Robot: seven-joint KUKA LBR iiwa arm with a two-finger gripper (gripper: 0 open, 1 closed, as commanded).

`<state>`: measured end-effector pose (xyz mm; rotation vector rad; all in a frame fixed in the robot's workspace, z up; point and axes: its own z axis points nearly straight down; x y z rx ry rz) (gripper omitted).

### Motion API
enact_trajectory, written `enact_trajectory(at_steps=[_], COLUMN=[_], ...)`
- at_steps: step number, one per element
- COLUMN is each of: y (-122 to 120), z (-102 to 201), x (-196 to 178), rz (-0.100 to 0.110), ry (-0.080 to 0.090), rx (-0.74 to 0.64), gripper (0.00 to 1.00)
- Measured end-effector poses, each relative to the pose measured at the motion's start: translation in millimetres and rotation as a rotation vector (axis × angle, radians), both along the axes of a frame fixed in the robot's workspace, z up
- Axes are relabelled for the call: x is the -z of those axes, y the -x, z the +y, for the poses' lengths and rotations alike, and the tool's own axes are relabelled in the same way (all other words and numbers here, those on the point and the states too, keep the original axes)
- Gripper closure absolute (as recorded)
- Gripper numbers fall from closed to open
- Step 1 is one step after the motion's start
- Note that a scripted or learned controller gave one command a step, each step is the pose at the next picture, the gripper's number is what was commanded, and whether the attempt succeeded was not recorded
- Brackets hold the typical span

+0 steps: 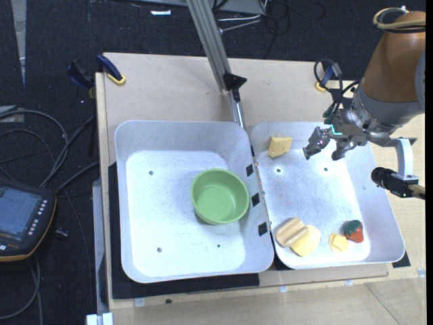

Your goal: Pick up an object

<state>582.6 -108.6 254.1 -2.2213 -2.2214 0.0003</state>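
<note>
Pale wood makes up the bench (176,90), the largest thing in view, with two blue clamps on its far edge at about 10 and 1 o'clock. Two shallow white bins sit on it side by side, their inner rims touching. The left bin (162,249) holds one green bowl (220,196), upright and just right of its middle, leaving a wide speckled floor bare toward 9 o'clock. The right bin (325,195) has its open room in the middle; its things lie along the edges. The grey and orange arm (399,59) comes in from 3 o'clock, its upper part cut off by the picture's edge. The gripper (326,143) hangs over the right bin's far side at about 1 o'clock, its two fingers spread apart with nothing between them. Five small things lie in that bin: one yellow chunk (280,145) at 11 o'clock, near the far-left corner and well apart from the gripper; two pale yellow pieces (298,235) touching each other at 6 o'clock; one small yellow bit (338,242) and one red piece with a green top (353,231) just beside it at 5 o'clock. What these are is hard to make out.
</note>
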Motion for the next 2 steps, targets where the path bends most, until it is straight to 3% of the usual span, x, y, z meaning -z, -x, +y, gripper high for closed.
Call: enact_trajectory(at_steps=[1,2], y=[0.0,-2.1], z=[0.0,0.5], x=[0.1,42.7], rz=[0.0,0.004], ry=[0.0,0.0], rx=[0.0,0.0], gripper=[0.0,0.0])
